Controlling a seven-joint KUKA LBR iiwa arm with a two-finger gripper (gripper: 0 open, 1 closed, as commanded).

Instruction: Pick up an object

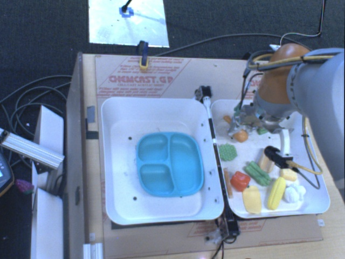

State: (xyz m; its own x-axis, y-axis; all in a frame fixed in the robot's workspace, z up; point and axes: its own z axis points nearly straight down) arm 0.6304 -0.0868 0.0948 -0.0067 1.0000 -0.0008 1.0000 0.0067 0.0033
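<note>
Reached in from the right with the grey arm (318, 74), orange band above the wrist, and hung the hand (243, 124) low over the far corner of the right shallow white bin (315, 204). Could not tell how the hand stood, wide or narrow, with the wrist housing blocking the view from above; saw nothing clearly held. Found the likeliest target, a small round orange toy ball or fruit (241, 136), lying on the bin floor just below the hand, near the divider between the bins. Judged it light, hard and smooth plastic, apt to roll or squirt out sideways under an off-centre pinch; best taken across its widest part, squarely from above. Noted other toy food nearby: a bumpy green round piece (227, 152) just beside the divider, a red pepper-like chunk (239, 181), a ridged green pod (257, 173), a yellow corn cob (276, 193), a pale yellow block (252, 199) and a white lumpy piece (294, 193) toward the near edge. Judged all of them light and rigid, the long ones easier to grip across the narrow width. Saw a blue three-compartment plastic plate (170, 163) lying flat in the left white bin (124, 117), well apart from the hand, on the cardboard-covered worktop (161, 74).
</note>
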